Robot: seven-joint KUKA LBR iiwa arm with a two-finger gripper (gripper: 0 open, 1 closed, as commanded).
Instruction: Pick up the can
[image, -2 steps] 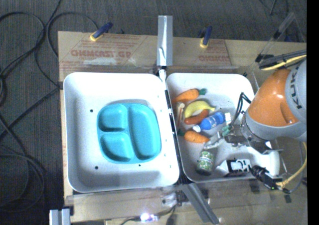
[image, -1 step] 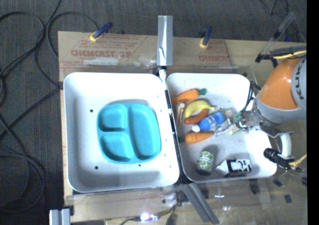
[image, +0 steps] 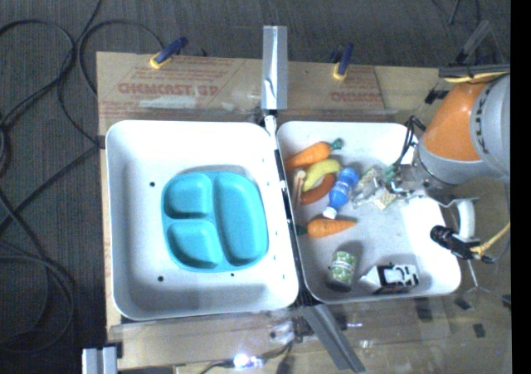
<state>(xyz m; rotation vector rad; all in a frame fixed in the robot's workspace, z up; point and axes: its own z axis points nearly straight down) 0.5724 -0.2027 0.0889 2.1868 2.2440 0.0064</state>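
The can point(image: 342, 268) is small, green and patterned. It lies near the front edge of the right bin point(image: 431, 231), left of a black object. My gripper point(image: 380, 187) hangs over the middle back part of the right bin, next to the blue bottle and well behind the can. Nothing shows in its grasp. The grey arm with its orange band point(image: 452, 128) reaches in from the right.
In the right bin lie two carrots point(image: 311, 153) point(image: 330, 226), a banana point(image: 319, 170), a blue bottle point(image: 341, 188) and a black-and-white object point(image: 397, 276). The left bin point(image: 133, 198) holds a blue divided tray point(image: 216, 219). A metal post point(image: 274, 70) stands behind the bins.
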